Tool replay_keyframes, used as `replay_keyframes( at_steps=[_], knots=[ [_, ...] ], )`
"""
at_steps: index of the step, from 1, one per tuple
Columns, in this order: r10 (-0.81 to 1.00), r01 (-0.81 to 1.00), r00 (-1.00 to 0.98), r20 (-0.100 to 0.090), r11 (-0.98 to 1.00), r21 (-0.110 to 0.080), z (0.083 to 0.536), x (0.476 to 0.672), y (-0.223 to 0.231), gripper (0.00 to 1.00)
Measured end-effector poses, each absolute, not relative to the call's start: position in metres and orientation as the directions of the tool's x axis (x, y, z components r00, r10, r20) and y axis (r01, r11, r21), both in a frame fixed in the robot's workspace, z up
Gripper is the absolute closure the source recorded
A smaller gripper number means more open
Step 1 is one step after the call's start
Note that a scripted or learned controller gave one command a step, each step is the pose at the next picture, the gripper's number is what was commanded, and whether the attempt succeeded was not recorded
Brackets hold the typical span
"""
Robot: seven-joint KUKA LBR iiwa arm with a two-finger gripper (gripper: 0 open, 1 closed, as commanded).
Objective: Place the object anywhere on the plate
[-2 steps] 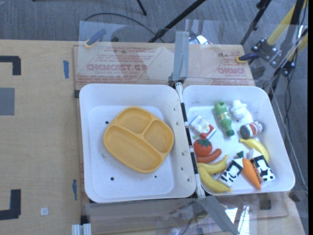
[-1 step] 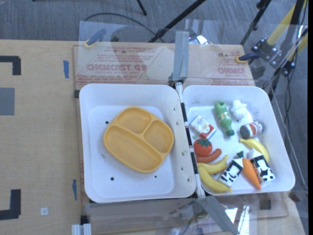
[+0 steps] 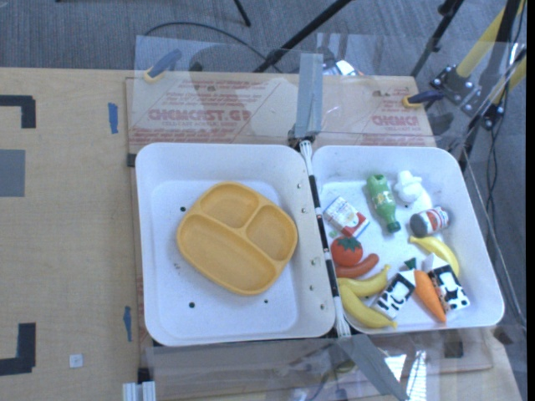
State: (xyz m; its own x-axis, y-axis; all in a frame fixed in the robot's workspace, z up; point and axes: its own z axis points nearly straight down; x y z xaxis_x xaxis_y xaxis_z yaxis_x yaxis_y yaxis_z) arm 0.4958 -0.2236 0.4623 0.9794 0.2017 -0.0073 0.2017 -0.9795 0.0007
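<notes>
White plastic, two shallow bins side by side on a tan desk (image 3: 67, 224).

At the near edge of the right bin (image 3: 481, 224) lies a pair of yellow toy bananas (image 3: 364, 297). Beside them sit a black-and-white patterned block (image 3: 396, 294), an orange carrot (image 3: 430, 296) and a second black-and-white block (image 3: 451, 291); any print on the blocks is too small to read. Just behind these are a red sausage (image 3: 356, 266) touching a red tomato (image 3: 346, 247), and a single banana (image 3: 436, 251) toward the bin's right wall. Farther back are a small white carton (image 3: 343, 214) with a red label that cannot be read, a little tin can (image 3: 429, 221) on its side, a green bottle (image 3: 383, 201) lying down with a pale label, and a white lumpy toy (image 3: 410, 189) near the far right corner. Which of these toys the task means cannot be told; all lie in the right bin.

The left bin (image 3: 159, 307) holds a yellow plate (image 3: 236, 236) with three compartments, near the bin's middle.

Beyond the bins' far edges lies a clear sheet (image 3: 201, 115) with red writing that reads roughly "CHEMCAST GP", repeated. Small blue tape strips (image 3: 113, 117) mark the desk.

How the hand stands cannot be told.
</notes>
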Motion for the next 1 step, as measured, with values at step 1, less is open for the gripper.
replay_keyframes(
  at_steps=[1],
  knots=[
    [0.203,0.203,0.979,-0.008,-0.979,0.002,0.4718,0.4969,-0.224,1.0]
  ],
)
